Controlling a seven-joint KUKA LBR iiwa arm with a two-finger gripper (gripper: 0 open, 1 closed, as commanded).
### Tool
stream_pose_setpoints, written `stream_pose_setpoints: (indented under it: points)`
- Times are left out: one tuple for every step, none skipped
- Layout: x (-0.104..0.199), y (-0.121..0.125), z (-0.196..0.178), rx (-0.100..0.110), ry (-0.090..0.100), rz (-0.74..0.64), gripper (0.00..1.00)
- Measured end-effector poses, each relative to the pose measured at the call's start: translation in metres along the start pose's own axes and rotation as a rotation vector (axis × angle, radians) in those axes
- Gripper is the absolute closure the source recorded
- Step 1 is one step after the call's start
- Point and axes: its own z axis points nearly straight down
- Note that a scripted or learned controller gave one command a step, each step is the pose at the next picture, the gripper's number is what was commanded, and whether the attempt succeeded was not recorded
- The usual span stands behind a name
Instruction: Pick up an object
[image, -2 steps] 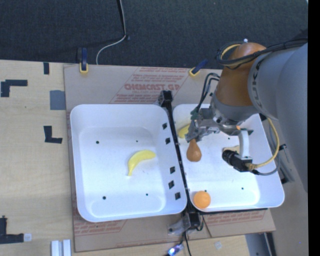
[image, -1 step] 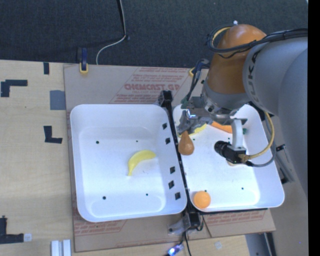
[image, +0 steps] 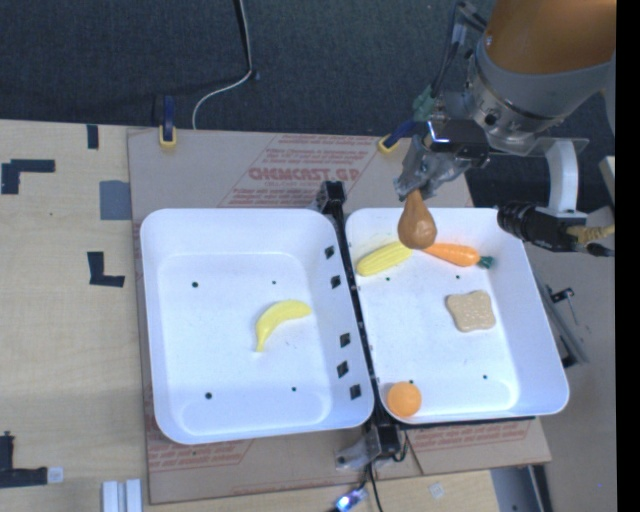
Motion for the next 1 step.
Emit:
stream_pose_setpoints:
  points:
    - [-0.0049, -0.0672, 0.1375, 0.034, -0.003, 0.006, 1.00]
